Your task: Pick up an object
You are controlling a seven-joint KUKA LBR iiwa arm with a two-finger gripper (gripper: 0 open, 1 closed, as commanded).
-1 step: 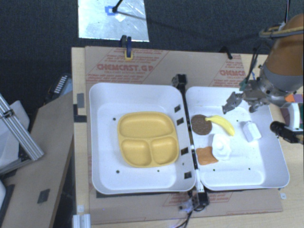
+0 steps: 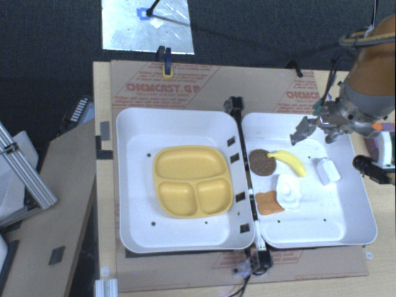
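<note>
The right bin [image 2: 346, 228] holds a yellow banana [image 2: 289, 161], a round brown cookie [image 2: 262, 163], a white lumpy object [image 2: 288, 191], a flat orange-brown piece [image 2: 268, 203] and a small white block [image 2: 326, 170]. My gripper [image 2: 317, 133] hangs over the far part of that bin, up and to the right of the banana and just above the white block. Its fingers [image 2: 302, 130] are spread open with nothing between them. The grey arm with its orange band [image 2: 371, 67] comes in from the right.
A yellow divided plate [image 2: 187, 181] lies in the left bin [image 2: 133, 135]. A black clip divider [image 2: 238, 147] runs between the two bins. A black part [image 2: 371, 167] juts in at the right bin's right rim. Cardboard [image 2: 185, 85] lies under both bins.
</note>
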